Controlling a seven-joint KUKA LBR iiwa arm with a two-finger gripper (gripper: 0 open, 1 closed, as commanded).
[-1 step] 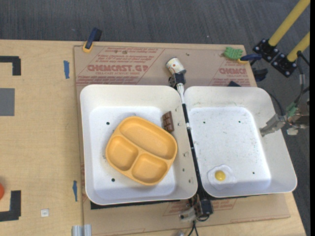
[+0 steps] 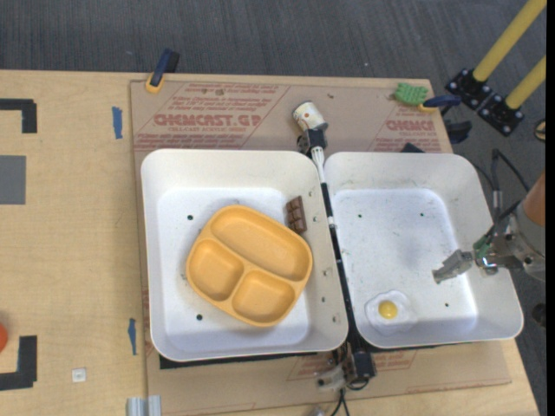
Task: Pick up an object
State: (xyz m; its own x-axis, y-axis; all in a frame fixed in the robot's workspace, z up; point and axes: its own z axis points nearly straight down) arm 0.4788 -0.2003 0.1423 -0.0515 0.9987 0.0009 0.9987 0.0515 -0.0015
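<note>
One gripper (image 2: 453, 269) low over right bin (image 2: 408, 167), right side; finger state cannot tell, nothing visibly held. Fried egg toy (image 2: 388, 309) near, front of same bin. Yellow divided plate (image 2: 249, 264), brown block (image 2: 296, 214) in left bin (image 2: 165, 232).

The light is bright and even, coming from above. Shadows are soft and short, as under the yellow tray (image 2: 250, 266). The white bins (image 2: 165, 232) look a little washed out. The end effector (image 2: 451, 267) is slightly blurred.
</note>
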